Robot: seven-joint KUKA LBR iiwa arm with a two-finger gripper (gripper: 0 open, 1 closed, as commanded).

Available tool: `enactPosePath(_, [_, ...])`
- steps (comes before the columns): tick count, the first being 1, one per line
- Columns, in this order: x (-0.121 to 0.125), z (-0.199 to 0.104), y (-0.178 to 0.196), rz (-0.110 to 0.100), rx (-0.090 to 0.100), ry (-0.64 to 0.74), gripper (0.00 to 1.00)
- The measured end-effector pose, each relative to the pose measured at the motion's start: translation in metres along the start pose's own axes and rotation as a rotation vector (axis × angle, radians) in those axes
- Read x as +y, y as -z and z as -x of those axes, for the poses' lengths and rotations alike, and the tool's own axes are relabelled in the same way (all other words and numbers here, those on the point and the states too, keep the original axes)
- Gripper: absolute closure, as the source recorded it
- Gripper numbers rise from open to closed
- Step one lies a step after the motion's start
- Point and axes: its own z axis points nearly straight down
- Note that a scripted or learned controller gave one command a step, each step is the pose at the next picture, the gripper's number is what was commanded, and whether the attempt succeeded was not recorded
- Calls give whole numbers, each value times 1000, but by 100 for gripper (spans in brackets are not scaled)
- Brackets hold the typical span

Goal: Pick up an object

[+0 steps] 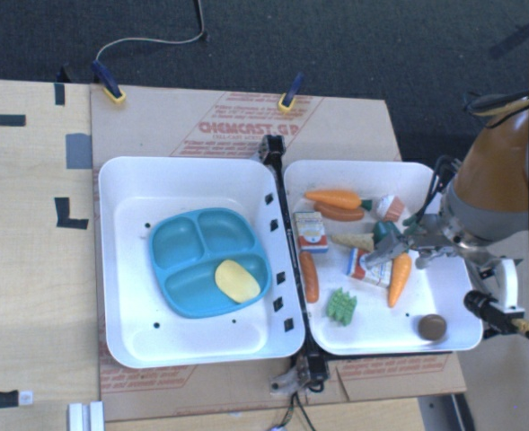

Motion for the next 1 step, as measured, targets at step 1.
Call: enactPosePath(1, [18, 46, -110, 8, 0, 1, 0])
